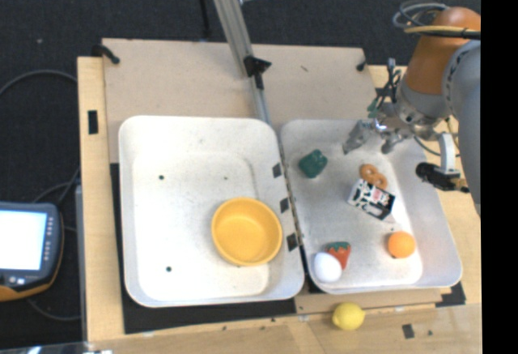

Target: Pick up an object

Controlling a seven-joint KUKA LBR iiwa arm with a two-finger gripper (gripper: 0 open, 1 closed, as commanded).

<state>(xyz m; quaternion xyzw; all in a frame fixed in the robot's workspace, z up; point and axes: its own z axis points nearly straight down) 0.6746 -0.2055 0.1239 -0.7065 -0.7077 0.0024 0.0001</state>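
On the counter [194, 77] you have two white bins: the left bin [162, 150] carries a yellow bowl [247, 231], and the right bin [433, 251] holds the smaller candidates: a black-and-white packet [372, 199], a green block [312, 164], an orange ball [401, 245], a white egg [327, 267] and a small pretzel [373, 174]. Your gripper [371, 138] hangs over the right bin's far edge with its fingers spread and nothing between them, so I judge you are at the approach step. Next, you need to pick one target, likely the nearby pretzel or packet, centre over it and descend before closing.

two bins [137, 182], one bowl [247, 231], seven small objects [312, 164].
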